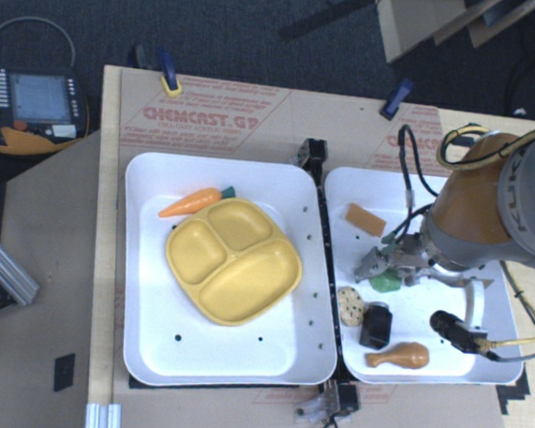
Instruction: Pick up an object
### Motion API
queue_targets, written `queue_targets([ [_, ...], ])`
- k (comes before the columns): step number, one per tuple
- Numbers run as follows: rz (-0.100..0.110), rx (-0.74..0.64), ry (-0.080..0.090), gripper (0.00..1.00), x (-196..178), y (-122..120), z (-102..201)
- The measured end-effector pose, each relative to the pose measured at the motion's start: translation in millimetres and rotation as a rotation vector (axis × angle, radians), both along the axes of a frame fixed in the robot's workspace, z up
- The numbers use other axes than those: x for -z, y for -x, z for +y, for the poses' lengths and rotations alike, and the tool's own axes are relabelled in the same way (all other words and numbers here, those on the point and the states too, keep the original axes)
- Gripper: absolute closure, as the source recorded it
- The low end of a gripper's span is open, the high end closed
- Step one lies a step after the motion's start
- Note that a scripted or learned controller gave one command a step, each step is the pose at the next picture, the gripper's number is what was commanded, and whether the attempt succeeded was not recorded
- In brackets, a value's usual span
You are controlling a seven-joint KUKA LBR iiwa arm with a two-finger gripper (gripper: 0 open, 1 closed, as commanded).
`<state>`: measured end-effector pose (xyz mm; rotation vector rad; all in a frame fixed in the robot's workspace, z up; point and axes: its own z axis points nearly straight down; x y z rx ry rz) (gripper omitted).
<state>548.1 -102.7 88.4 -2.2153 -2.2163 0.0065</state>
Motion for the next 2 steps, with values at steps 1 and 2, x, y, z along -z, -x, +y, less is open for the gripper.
queue_targets([
  [1,-0.01,0.001,0.003,1.0,-15,-2,-1],
  [2,-0.014,0.0,0.004,1.0,-58,-6,1],
])
